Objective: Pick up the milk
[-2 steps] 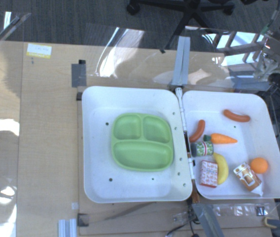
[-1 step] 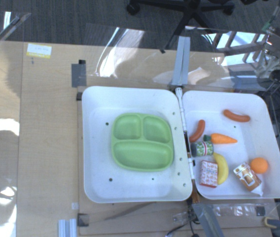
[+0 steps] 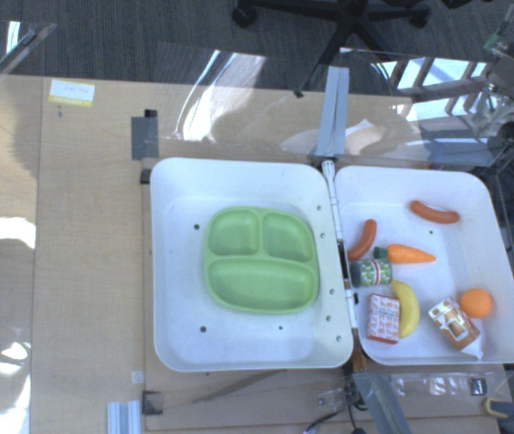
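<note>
In the right bin (image 3: 501, 242), the milk (image 3: 384, 318), a red and white carton, lies near the front wall, touching a banana (image 3: 408, 307) on its right and just below a small can (image 3: 370, 272). The left bin (image 3: 176, 269) holds a green plate (image 3: 261, 260). The state of the pincer I cannot tell.

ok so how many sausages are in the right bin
2. One sausage lies near the right bin's far edge; the other sausage is by its left wall, beside the carrot.
</note>
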Tool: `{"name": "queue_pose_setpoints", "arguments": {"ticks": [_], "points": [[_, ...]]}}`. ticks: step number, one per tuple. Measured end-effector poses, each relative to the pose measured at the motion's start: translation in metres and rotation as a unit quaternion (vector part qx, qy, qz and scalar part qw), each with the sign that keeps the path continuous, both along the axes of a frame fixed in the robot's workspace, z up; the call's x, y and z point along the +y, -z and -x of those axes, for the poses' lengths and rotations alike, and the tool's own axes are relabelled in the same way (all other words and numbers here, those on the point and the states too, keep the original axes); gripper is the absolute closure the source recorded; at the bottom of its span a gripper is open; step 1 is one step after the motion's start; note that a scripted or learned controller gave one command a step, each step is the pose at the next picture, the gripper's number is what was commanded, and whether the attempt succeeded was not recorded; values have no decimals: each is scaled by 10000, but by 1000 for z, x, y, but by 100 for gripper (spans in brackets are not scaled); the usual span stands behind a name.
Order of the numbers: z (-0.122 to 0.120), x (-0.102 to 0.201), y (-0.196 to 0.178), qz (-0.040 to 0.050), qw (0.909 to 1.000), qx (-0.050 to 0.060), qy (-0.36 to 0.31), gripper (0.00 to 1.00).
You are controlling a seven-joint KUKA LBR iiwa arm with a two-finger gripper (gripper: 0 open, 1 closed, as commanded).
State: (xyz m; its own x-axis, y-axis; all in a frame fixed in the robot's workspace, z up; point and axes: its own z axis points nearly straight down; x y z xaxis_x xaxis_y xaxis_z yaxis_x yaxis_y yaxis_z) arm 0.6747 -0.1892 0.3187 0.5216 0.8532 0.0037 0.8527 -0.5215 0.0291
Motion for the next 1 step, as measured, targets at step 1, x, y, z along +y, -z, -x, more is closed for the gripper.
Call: {"name": "queue_pose_setpoints", "arguments": {"ticks": [1], "points": [[45, -7, 93, -83, 9908, 112, 1347, 100]]}}
